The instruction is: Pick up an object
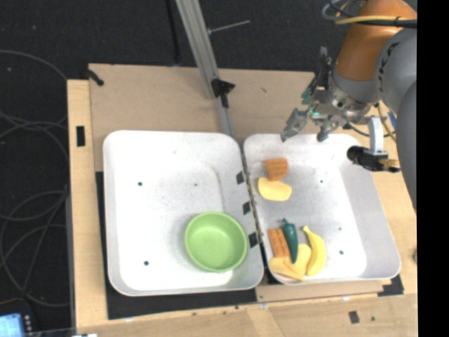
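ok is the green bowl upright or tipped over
Upright. The green bowl sits in the left bin near its front right corner, with its round rim facing up and its inside in plain sight.

Two bins (175,146), one bowl (215,241) (six foods (274,189)).

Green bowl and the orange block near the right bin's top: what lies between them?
In the camera view, bare floor of the left bin, then the two bins' adjoining rims, separate green bowl from orange block.
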